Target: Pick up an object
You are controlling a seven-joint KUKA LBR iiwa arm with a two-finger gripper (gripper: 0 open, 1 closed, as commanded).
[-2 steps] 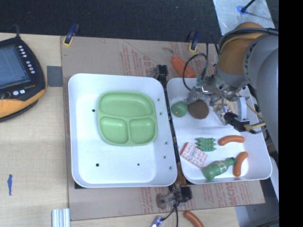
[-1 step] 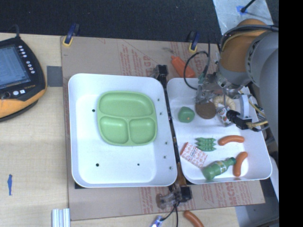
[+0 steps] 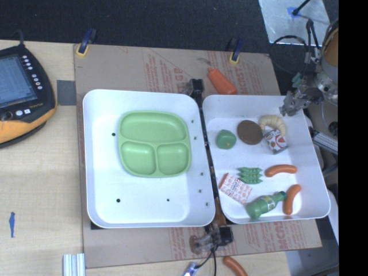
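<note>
gripper: grip state cannot be told, at right bin's far-right rim | croissant: nearest item, just leftward and nearer the camera, touching small can | long axis runs left-right

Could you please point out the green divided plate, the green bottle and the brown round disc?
green divided plate [image 3: 154,142]: camera view, centre where its dividers meet.
green bottle [image 3: 263,205]: camera view, middle of its body.
brown round disc [image 3: 250,131]: camera view, middle of its top face.
</note>
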